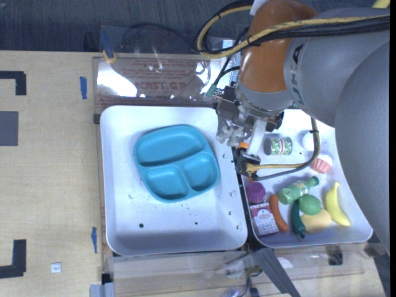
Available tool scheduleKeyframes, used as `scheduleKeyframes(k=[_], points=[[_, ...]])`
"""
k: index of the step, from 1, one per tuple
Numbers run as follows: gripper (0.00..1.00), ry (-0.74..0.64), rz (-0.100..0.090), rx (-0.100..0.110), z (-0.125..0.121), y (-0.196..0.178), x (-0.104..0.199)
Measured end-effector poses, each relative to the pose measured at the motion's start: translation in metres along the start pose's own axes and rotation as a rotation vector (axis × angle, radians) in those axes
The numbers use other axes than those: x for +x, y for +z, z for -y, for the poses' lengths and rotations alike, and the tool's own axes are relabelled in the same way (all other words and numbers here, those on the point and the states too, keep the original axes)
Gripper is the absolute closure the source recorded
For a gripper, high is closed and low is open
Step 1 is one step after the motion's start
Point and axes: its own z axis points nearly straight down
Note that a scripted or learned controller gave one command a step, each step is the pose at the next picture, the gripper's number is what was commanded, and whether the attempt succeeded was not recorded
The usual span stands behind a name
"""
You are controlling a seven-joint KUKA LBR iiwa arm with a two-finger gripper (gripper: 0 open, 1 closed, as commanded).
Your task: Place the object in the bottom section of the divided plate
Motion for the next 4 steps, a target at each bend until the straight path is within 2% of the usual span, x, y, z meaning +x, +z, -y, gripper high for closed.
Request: scheduleKeyframes(k=[1, 2, 3, 4], points=[[1.0, -0.012, 0.001, 0.0, 0.032, -0.048, 0.012], [1.0, -0.003, 0.01, 0.011, -0.016, 0.037, 0.0], [1.0, 0.13, 0.006, 0.003, -0.097, 0.056, -0.031], [1.0, 0.2, 0.003, 0.0, -0.088, 0.035, -0.03]])
